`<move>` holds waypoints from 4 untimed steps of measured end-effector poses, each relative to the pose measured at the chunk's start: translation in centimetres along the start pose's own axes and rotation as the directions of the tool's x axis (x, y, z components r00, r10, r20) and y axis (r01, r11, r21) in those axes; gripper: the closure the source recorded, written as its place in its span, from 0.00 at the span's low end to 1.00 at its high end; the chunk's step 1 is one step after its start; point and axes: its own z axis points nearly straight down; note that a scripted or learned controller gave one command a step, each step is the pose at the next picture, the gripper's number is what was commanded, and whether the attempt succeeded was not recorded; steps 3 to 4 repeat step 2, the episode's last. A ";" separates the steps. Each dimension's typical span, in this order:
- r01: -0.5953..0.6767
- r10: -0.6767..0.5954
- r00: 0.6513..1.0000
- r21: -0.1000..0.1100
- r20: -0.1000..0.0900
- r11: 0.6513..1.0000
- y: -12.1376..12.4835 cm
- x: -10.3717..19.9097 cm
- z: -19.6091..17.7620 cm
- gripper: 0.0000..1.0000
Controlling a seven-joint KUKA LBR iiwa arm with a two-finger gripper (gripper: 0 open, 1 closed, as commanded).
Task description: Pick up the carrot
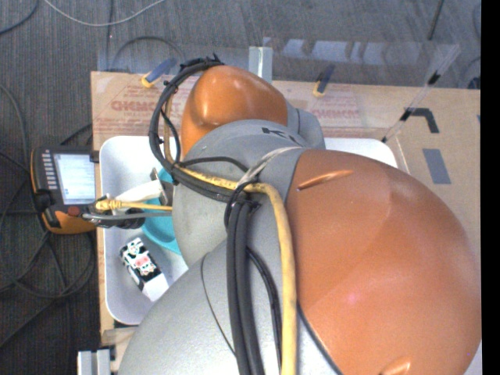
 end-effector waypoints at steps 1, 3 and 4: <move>0.607 -0.607 0.794 -0.006 -0.015 0.794 -0.5 0.0 -6.7 1.00; 0.075 -0.075 0.997 0.006 -0.017 0.997 3.3 -0.9 -6.2 1.00; 0.075 -0.075 0.997 0.006 -0.017 0.997 3.3 -0.9 -6.2 1.00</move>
